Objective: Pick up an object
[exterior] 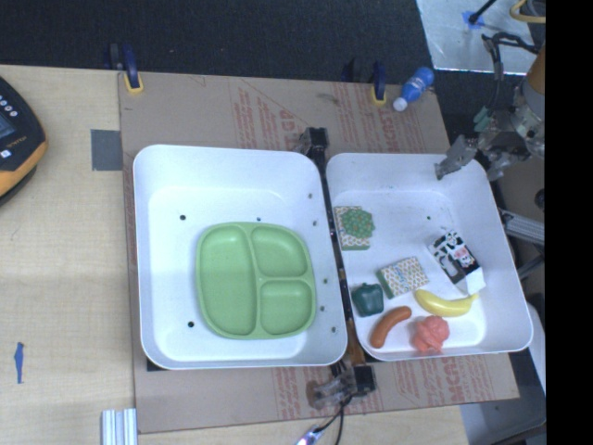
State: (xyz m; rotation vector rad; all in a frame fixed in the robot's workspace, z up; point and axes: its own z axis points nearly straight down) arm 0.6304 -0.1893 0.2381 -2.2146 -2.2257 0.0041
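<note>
A wooden bench (65,276) seen from above, with a sheet of brown cardboard (241,109) clamped to it and dark floor beyond the far edge. Two shallow white bins sit side by side on the cardboard, their inner rims touching.

The left bin (162,179) holds a pale green plate (255,281) with three compartments, lying flat near the middle.

The right bin (408,179) holds several small items, all in its near half. A round green patterned piece (354,225) lies by the left wall. Near of it sits a small dark green pepper (368,298), with a tan patterned block (403,275) just to its right. An orange-red sausage (390,325) lies tilted near the front wall, and a pink lump (429,334) rests just right of it. A yellow banana (446,303) lies above the pink lump, close to it. A black and white box (455,257) sits by the right wall, just far of the banana.

The gripper (454,160) hangs at the far right corner of the right bin, over its rim, well apart from every item. It grasps nothing; whether it is released or clenched cannot be told.

A blue and white bottle (414,88) lies on the floor beyond the cardboard's far right corner. A yellow and black device (17,146) sits at the bench's left edge.
</note>
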